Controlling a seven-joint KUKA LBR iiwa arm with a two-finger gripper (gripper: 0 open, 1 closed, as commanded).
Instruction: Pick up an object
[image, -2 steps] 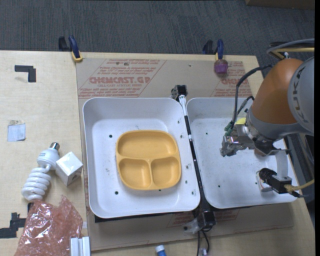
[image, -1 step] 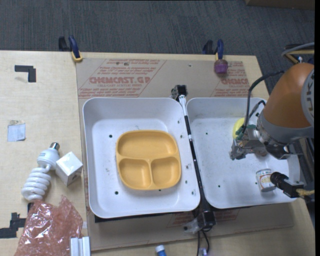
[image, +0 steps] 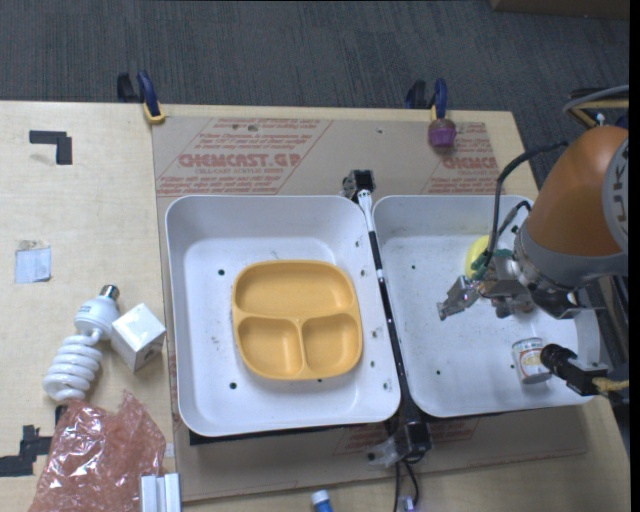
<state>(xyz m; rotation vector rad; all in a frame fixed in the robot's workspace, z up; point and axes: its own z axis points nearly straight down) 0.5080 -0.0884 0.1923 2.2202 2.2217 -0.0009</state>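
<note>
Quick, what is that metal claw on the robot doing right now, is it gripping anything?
Tool: over the right white bin; whether it is open, closed or holding anything cannot be told from this view.

yellow-orange tray (image: 296, 320), white bins (image: 200, 250), perhaps yellow object (image: 476, 256)

A robotics lab: left of the hand (image: 452, 303), two shallow white plastic bins (image: 200, 380) sit on a clamped brown cardboard sheet (image: 250, 150) atop a pale wooden counter (image: 70, 220).

yellow divided tray (image: 297, 320) sits flat mid left bin, small jar (image: 529, 360) lies in right bin's near corner
</note>
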